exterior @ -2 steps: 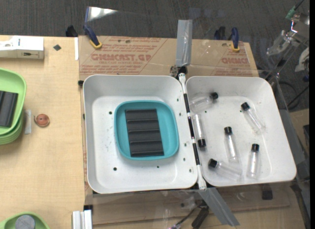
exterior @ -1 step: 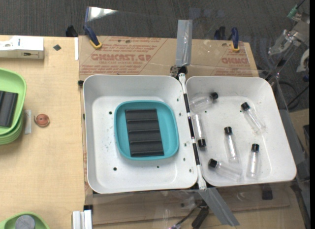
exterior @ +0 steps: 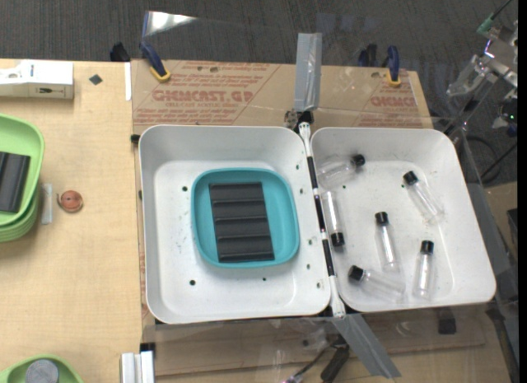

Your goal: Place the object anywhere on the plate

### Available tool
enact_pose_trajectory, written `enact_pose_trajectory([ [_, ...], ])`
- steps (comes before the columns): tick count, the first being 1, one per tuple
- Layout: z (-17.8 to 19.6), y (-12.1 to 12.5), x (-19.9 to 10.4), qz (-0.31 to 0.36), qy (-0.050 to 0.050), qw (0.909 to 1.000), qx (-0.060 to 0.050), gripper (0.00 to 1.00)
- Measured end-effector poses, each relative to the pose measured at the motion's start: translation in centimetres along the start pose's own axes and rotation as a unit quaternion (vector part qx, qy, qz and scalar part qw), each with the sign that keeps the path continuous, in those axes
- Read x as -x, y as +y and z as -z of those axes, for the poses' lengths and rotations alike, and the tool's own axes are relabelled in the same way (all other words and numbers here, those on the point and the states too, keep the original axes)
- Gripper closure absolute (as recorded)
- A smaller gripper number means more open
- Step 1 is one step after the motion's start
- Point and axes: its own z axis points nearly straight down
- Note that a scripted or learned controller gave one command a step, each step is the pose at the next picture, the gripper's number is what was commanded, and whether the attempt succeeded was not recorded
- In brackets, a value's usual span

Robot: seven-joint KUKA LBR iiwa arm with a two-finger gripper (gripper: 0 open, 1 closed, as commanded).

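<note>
Camera view from above: two white bins sit side by side on cardboard [exterior: 247, 93]. The left bin [exterior: 160, 241] holds a teal plate [exterior: 286, 217], with a black ribbed block [exterior: 241, 222] lying on it. The right bin [exterior: 465, 208] holds six clear vials with black caps, all well apart from the plate. One vial [exterior: 330, 218] lies along the left wall and another [exterior: 384, 241] near the middle. How the gripper stands, or whether it has anything, cannot be told.

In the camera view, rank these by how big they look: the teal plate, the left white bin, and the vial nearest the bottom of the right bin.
1. left white bin
2. teal plate, sitting inside that bin
3. vial, by far the smallest
</note>
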Motion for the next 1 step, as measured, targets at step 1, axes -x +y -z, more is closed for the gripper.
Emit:
enact_pose_trajectory([
  [1,-0.42,-0.25,-0.33,-0.024,0.0,0.9997,0.001,0.0],
])
